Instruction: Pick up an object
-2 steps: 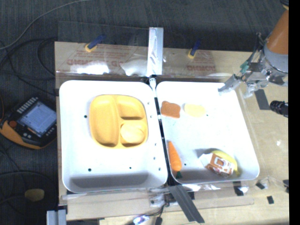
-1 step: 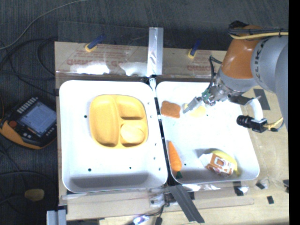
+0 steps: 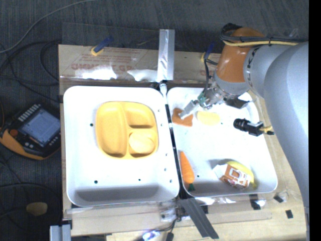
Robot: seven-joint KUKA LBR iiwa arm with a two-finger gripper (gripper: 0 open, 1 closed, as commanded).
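Jaws are lowered over the orange slice at 10 o'clock in the right bin; opening cannot be told; nothing lifted yet, grasp remains

Yellow tray, white bins, orange carrot, grey arm's orange band.
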